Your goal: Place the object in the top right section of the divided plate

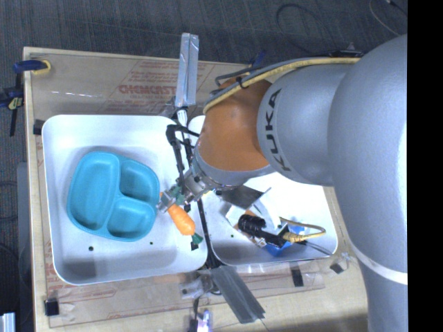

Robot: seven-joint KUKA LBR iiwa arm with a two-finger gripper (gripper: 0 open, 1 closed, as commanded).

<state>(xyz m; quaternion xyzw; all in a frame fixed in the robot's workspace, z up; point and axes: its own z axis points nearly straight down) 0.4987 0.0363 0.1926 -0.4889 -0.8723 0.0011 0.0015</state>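
The orange carrot-shaped toy (181, 219) lies in the left white bin (62, 261), just right of the blue divided plastic plate (111, 196). Gripper (181, 194) above it; finger state cannot be told. Placement remains undone.

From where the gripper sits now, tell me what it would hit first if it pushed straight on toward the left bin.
Heading left, the gripper would probably meet the blue divided plate first, at its right rim. The orange carrot-like object lies just below that line. Height above the plate is unclear from this view.
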